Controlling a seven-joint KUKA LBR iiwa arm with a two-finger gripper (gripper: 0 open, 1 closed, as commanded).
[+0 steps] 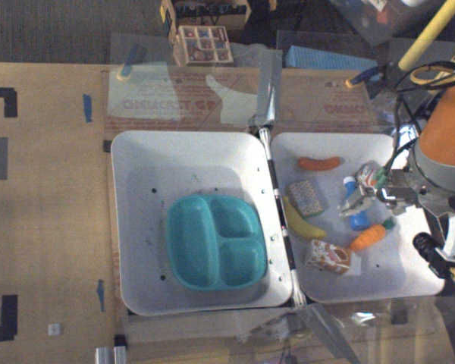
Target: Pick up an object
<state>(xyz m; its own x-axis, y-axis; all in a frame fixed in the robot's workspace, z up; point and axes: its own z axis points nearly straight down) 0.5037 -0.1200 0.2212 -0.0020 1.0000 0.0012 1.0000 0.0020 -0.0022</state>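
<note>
The right bin (pixel 409 275) holds several toy items. An orange-red sausage (pixel 319 162) lies at the back, with a patterned block (pixel 306 196) and a yellow banana (pixel 302 223) near the left wall. A small carton (pixel 330 258) lies toward the front, and a carrot (pixel 368 236) sits right of centre. My gripper (pixel 359 198) reaches in from the right and hangs low over the middle of this bin. It sits directly above a blue and white item (pixel 356 220), part of which it hides. A small red and green piece (pixel 368 175) shows at the gripper's upper side.
The left bin (pixel 136 165) contains a teal divided plate (pixel 214 241). A metal divider (pixel 277 218) runs between the bins. Cables and the arm's grey body (pixel 440 180) crowd the right bin's right edge. Boxes (pixel 205 21) stand beyond the bench's back.
</note>
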